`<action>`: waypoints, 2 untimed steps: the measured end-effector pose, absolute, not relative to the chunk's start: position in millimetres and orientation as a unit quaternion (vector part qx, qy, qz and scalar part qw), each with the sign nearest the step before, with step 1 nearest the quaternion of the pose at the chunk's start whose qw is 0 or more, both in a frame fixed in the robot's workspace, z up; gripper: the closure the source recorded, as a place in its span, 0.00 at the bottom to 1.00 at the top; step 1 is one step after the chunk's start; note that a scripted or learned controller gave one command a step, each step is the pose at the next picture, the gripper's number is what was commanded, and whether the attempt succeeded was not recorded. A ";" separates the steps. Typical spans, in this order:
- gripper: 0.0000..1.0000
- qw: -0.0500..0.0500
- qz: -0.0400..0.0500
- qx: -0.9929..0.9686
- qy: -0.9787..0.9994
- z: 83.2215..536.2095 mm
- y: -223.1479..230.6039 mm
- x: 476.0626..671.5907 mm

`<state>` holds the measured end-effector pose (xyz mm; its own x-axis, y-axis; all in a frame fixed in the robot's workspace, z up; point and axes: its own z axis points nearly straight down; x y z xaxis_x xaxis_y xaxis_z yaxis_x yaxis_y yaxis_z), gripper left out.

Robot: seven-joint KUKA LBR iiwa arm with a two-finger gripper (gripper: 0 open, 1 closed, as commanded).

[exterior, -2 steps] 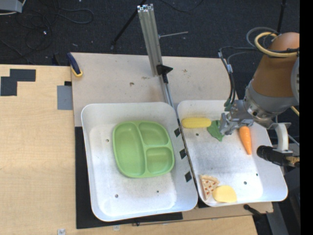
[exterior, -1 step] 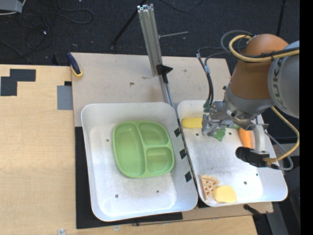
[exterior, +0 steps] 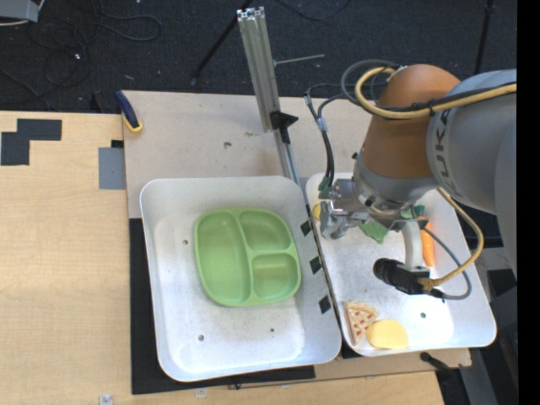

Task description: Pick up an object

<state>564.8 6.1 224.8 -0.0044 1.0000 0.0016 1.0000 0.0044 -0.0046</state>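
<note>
The bench [exterior: 59,251] spreads pale and wooden far out to the view's left of the claw, with a lighter board behind it. The grey arm [exterior: 472,133] comes in from the view's right, and its orange band sits directly above the claw [exterior: 336,219]. The claw hangs low over the near-left part of the right bin [exterior: 456,319], close to the wall that meets the other bin. The wrist hides it from above, so I cannot tell whether it is open or closed, and nothing can be seen held in it.

The left bin [exterior: 169,310] lies just beside the claw, toward the view's left. In it rests a green divided plate [exterior: 245,256], flat, near the claw but apart from it across the two bin walls. An aluminium post [exterior: 257,66] stands behind the claw, leaning away toward the upper left.

The things to pick lie in the right bin. An orange stick [exterior: 429,247], carrot-like, lies to the view's right of the claw, well clear of it. A yellow rounded piece [exterior: 388,334] sits toward the view's bottom from the claw, at the bin's front edge. A toy pizza slice [exterior: 361,319] is touching it on its left. A small green piece [exterior: 375,230] shows just to the right of the claw, partly under the wrist.
</note>
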 end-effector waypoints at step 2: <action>1.00 0.002 0.001 -0.706 -0.709 215.8 95.6 561.5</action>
<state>561.5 95.6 215.8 -0.0040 1.0000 0.0004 1.0000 0.0040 -0.0043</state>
